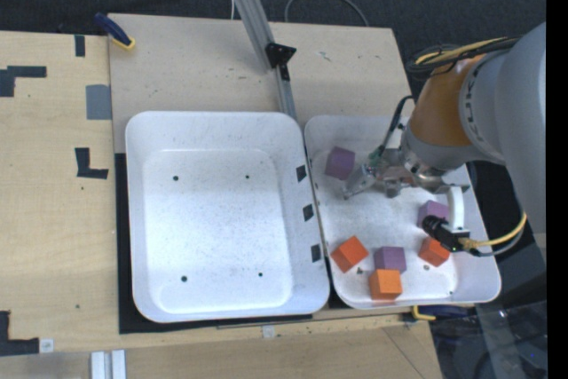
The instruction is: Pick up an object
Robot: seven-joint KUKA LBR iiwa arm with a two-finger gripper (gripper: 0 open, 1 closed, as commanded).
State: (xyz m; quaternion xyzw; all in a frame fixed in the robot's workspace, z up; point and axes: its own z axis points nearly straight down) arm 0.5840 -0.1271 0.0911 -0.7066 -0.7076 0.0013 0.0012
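Six foam cubes lie in the right bin (479, 280). Approach step — gripper (368, 182), finger state indeterminate, hangs beside the far purple cube (340, 162); next: centre, descend, close.

two bins sit side by side on the bench (53, 191): the left bin (142, 133) and the right bin (484, 284). my gripper (359, 185) hangs over the right bin, just right of a block (340, 161) at its far side. five more blocks (388, 259) cluster along its near side.
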